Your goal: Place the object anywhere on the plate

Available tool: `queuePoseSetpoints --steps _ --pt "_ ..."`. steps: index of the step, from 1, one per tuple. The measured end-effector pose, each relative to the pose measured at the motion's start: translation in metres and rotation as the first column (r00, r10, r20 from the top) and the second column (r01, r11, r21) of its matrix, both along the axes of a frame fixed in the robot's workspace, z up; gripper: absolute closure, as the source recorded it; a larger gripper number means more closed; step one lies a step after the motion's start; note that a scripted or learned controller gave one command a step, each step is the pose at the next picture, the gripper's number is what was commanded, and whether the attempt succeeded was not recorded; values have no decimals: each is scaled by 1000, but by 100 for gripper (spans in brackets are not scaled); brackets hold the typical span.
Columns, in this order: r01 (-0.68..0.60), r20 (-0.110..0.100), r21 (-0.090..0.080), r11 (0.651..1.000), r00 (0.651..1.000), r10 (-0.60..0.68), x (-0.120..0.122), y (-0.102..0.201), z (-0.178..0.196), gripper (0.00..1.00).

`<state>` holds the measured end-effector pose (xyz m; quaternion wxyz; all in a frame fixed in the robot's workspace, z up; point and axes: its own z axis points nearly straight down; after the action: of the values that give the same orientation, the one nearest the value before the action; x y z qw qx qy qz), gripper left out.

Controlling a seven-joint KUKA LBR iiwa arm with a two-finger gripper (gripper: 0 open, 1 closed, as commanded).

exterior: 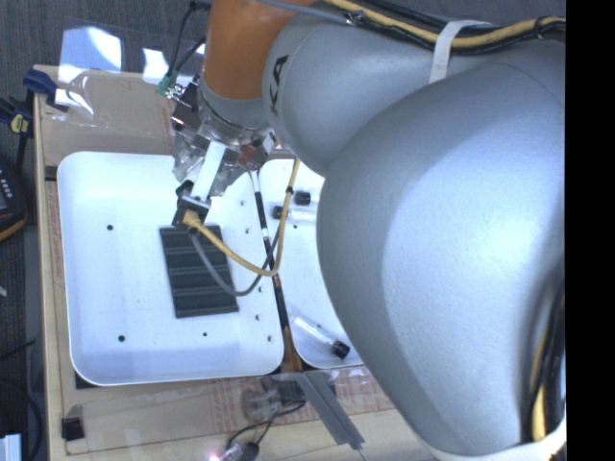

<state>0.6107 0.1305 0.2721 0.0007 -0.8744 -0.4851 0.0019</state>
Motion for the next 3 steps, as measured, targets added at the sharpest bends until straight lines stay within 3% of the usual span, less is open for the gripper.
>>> queuePoseSetpoints --steps 1,2,3 --pt "-269 2 1 963 963 269 45 11 -38 100" --pt "94 -5 0 996 996 -94 44 24 -161 100" --pt "-277 2 1 961 961 277 33 20 -33 100"
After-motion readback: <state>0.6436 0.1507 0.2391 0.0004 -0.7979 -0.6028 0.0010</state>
